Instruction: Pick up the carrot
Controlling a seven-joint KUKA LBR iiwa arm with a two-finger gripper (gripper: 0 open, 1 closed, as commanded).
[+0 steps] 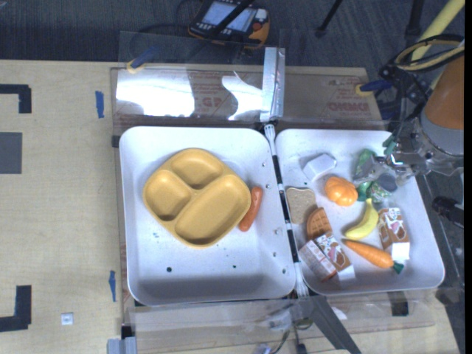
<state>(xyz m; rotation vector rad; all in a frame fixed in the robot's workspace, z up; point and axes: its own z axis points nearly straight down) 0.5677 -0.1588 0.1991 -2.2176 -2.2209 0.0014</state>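
Two white bins on the tabletop (59,198). Left bin (147,271) has a big yellow plate (196,196) with a sausage (251,208) right against its right side. Right bin (428,264) is the messy one: carrot (370,254) lies near the front, just under a banana (362,223), with an orange (341,191) further back. End effector (391,167) hovers over the back right corner by some green stuff (366,162); can't tell how wide it is, nothing visibly held.
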